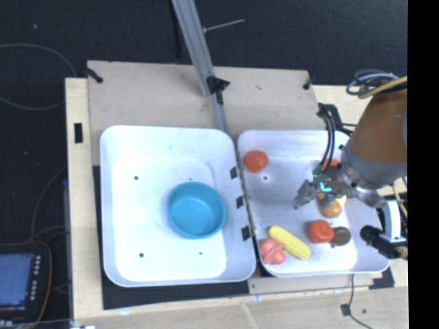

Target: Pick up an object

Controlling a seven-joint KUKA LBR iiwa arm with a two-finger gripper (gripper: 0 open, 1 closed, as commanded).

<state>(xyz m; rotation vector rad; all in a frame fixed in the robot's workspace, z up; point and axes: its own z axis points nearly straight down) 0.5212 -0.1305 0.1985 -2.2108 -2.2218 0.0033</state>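
A: Camera view from up top. Where r u?

B: My gripper (310, 196) hangs over the right bin (288, 156), near its mid-right part. My arm (381, 139) comes in from the right w/ the orange band on it.

A: Jaws open or shut?

B: Can't tell. They look dark and small from here, and nothing I can see sits between them.

A: What's in ur bin?

B: A small orange ball (256, 160) at the top left, well apart from me. A yellow corn (289, 242) lies near the bottom, w/ a pink toy (272, 251) touching its left end. A red tomato (320, 231) sits just right of the corn, and a brown thing (340, 236) is right beside it. An orange-ish thing (332, 208) is just below my wrist, partly hidden.

A: And the left bin (137, 149)?

B: A blue bowl (197, 210) sits in it, upright, near the middle.
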